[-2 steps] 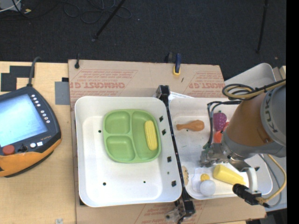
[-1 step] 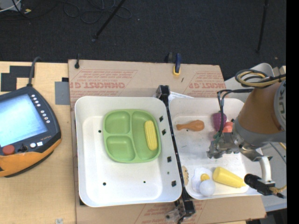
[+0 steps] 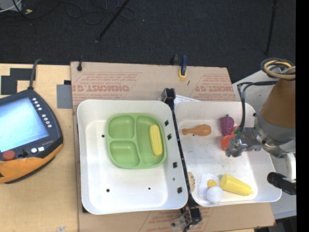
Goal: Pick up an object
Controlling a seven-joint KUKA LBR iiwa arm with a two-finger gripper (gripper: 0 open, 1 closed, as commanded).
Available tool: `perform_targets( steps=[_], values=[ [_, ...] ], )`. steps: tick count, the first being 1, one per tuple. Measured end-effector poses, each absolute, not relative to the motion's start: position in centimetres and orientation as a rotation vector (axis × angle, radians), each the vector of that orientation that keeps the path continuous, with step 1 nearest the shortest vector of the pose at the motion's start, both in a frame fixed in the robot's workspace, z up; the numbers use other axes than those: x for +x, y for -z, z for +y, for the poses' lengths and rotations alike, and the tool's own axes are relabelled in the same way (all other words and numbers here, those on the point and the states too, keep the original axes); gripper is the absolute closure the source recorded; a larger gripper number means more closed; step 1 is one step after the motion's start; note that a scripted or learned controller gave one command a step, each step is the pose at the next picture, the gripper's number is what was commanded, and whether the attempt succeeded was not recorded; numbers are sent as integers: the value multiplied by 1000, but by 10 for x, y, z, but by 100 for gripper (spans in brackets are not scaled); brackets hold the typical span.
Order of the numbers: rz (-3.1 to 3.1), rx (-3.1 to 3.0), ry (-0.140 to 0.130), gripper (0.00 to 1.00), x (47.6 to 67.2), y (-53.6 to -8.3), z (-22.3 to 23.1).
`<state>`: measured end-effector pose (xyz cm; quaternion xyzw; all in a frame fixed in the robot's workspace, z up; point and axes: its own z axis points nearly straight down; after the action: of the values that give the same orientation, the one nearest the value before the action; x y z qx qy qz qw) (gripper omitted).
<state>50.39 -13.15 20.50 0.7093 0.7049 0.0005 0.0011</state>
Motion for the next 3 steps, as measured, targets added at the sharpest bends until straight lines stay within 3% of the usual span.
perform_targets(
  steps=[1,3],
  values=[
    [2221,2222,0,100,504,-229,-133],
    [2230,2219,0,100,506,-237,-32]
  ],
)
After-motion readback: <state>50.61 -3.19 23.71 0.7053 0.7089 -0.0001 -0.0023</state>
